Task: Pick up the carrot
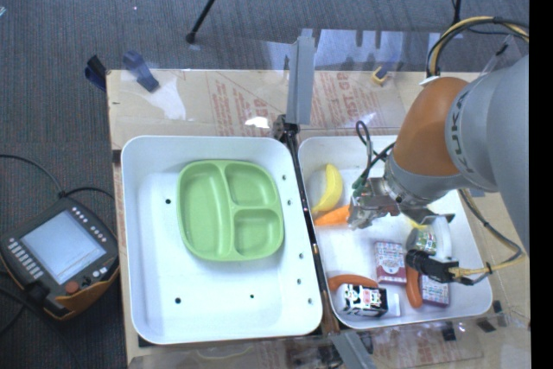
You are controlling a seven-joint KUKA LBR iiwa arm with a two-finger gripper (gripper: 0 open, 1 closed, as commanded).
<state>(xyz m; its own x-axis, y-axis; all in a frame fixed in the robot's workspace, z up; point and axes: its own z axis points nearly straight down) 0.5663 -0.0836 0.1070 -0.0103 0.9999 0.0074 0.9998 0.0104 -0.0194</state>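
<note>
The carrot (pixel 331 219) is a small orange piece lying in the right bin (pixel 346 259) near its left wall, just below a yellow banana (pixel 328 187). My gripper (pixel 361 216) hangs low over the bin, right at the carrot's right end. The wrist hides where the two meet. The carrot still rests on the bin floor.
The left bin (pixel 155 272) holds a green divided plate (pixel 231 209). Near the right bin's front lie a red sausage (pixel 352 281), a black can (pixel 363 299), a red packet (pixel 390 262) and an orange stick (pixel 414 289). A grey post (pixel 300 86) stands behind the bins.
</note>
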